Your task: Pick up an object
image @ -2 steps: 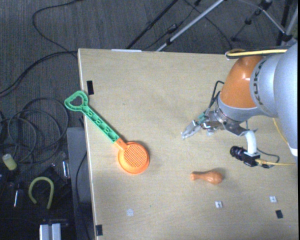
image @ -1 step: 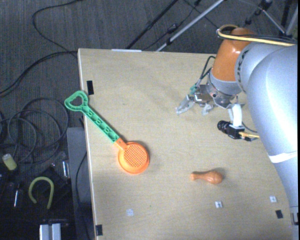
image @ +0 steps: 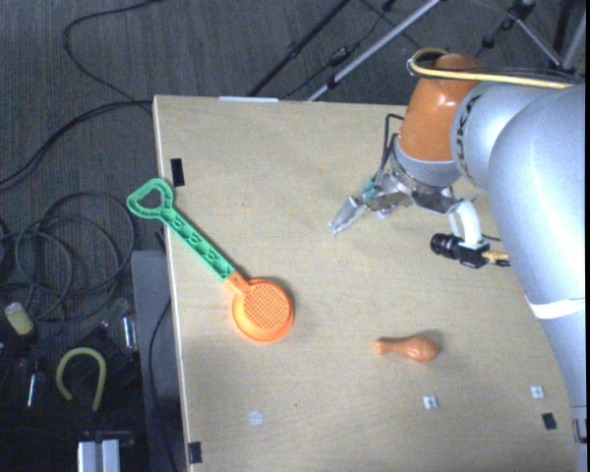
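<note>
Tan surface (image: 305, 155) with a sieve (image: 216, 264) and a small orange pear-shaped piece (image: 410, 347).
The claw (image: 346, 219) hovers apart from both, fingers slightly spread, gripping nothing.

Illumination is even and moderately bright across the tan bench surface (image: 305, 165). Shadows are soft and short, falling toward 7 o'clock beneath the orange strainer (image: 263, 310). The dark floor (image: 69, 67) toward 10 o'clock is dim. Focus is slightly soft overall; the arm (image: 531, 185) at 3 o'clock shows mild glare.
</note>
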